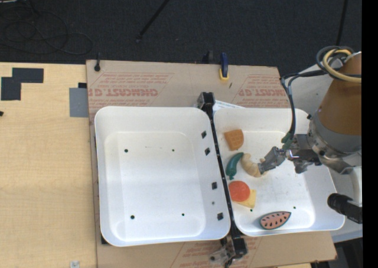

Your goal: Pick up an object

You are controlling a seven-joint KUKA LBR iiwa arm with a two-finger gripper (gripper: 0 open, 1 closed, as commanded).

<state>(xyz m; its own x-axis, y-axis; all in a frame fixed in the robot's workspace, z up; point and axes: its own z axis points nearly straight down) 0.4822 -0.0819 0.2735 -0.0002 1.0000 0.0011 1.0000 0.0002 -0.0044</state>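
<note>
The right bin (pixel 307 219) holds several toy foods. An orange block (pixel 234 139) lies near its far left. A green pepper-like piece (pixel 233 164) lies beside a beige curved piece (pixel 251 167). A red tomato (pixel 238 190) rests against a yellow wedge (pixel 251 198). A watermelon slice (pixel 274 220) lies near the front edge. My gripper (pixel 269 162) hangs low over the bin's middle, just right of the beige piece, with its dark fingers pointing left. No object shows between them.
The left bin (pixel 112 137) stands beside the right one, with a black divider strip (pixel 214 166) along their shared edge. Both rest on a cardboard sheet (pixel 153 87). A blue-and-yellow clamp (pixel 224 67) grips the cardboard's far edge.
</note>
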